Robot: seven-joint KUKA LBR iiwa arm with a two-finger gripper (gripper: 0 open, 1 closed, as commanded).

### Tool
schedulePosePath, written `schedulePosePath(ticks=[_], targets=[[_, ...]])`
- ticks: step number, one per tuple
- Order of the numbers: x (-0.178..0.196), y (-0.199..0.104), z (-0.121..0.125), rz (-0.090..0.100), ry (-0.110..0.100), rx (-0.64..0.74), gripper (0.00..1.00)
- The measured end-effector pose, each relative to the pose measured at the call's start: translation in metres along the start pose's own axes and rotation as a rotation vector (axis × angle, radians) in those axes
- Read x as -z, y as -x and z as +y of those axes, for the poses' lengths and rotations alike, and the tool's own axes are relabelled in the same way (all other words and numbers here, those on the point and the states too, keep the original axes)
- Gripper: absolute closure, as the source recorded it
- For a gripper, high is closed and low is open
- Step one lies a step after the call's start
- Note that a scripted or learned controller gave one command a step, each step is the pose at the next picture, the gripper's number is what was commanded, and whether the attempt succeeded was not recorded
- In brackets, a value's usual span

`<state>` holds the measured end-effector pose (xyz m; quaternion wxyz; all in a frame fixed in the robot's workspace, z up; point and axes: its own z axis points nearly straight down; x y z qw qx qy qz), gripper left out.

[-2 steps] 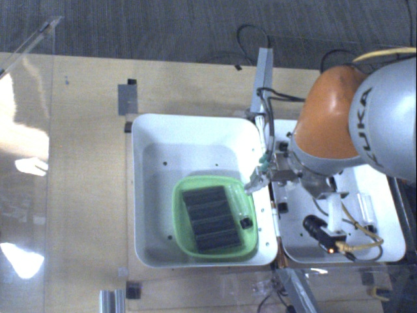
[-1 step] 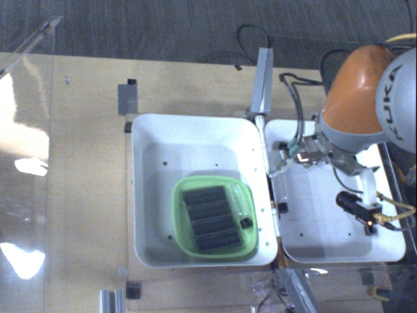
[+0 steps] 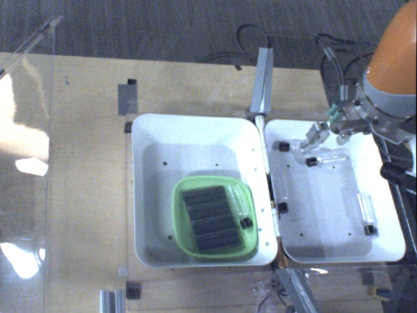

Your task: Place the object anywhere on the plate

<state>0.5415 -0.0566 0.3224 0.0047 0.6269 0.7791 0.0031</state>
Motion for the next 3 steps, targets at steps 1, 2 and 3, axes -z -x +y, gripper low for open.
schedulePosePath(ticks=[1,2,3], targets=[[0.108,0.034,-0.003,-0.002,0.003,0.063,0.00],[0.120,0.032,0.000,-0.008,0.013,0.073,1.00],[-0.021,0.053,0.027,0.002,-0.005,0.196,1.00]])
